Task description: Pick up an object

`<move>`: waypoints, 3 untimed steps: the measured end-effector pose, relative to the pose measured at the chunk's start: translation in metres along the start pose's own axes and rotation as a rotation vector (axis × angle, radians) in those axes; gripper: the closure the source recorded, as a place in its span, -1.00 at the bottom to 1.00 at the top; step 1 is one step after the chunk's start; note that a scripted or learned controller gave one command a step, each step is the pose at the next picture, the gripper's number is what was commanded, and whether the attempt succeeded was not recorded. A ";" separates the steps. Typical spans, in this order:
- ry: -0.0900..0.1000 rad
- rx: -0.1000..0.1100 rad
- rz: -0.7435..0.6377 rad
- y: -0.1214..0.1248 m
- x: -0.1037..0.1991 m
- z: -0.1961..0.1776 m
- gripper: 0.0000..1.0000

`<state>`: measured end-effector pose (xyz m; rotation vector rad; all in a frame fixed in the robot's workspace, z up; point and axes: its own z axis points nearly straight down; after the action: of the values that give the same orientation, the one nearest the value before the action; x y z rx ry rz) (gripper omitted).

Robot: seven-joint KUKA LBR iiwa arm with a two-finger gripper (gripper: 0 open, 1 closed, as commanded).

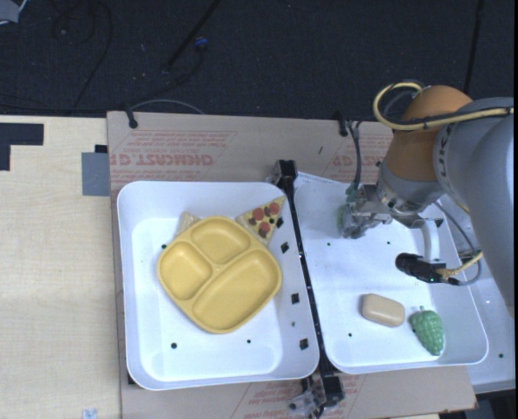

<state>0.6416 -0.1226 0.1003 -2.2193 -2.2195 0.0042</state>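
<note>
You are at the approach step: nothing is lifted yet. The gripper (356, 219) hangs low over the upper left part of the right bin (328, 321), right of centre in the frame, below the arm's orange band (424, 138). Whether it is released or clenched you cannot tell from this angle, because the metal parts blur together, and no object shows in its grip.

The things you could pick in that bin lie toward the lower right of the frame: a beige soap-like block (382, 310), and just beside it a green knobbly item (428, 331). Both are well apart from the gripper, and the white floor under it looks bare. In my judgement the next move calls for travelling down and right in the frame to sit over one of them before descending; the block looks the easier target, being flat-topped and clear of the bin wall.

The left bin (145, 356) holds a yellow divided plate (219, 273) with a toy pizza slice (264, 217) touching its upper right edge.

Reddish print runs across the cardboard sheet (197, 151) above the bins. It is upside down and too faint to read with confidence
</note>
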 end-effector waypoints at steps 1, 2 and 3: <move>0.000 -0.008 -0.002 -0.001 0.007 -0.060 1.00; -0.001 -0.008 -0.002 -0.006 0.006 -0.122 1.00; 0.000 -0.003 -0.003 -0.006 0.006 -0.119 1.00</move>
<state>0.6359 -0.1164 0.2190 -2.2178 -2.2241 0.0019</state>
